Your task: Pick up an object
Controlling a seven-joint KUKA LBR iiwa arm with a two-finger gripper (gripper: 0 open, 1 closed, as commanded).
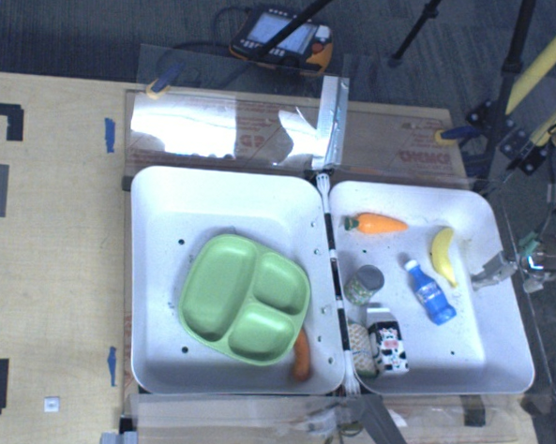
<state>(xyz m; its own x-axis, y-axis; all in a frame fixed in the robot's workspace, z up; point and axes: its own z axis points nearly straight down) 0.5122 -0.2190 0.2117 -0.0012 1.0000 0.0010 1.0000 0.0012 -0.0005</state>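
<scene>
The right bin (458, 354) holds an orange carrot (379, 224), a yellow banana (442, 255), a blue bottle (429, 292) with a white cap, a small round jar (363, 284) and a black-and-white carton (389, 346). My gripper (500, 269) reaches in at the right rim of this bin, just right of the banana and the bottle and apart from both. I see nothing held in it. In the left bin (157, 209) a green divided plate (243, 299) lies flat, and an orange sausage-shaped toy (302, 355) rests beside its lower right edge.
A net-like bag (362, 355) lies against the divider next to the carton. A clear plastic sheet (227, 129) and a metal bracket (332, 121) stand behind the bins. A handheld controller (280, 38) lies on the floor beyond. Tripod legs stand at the far right.
</scene>
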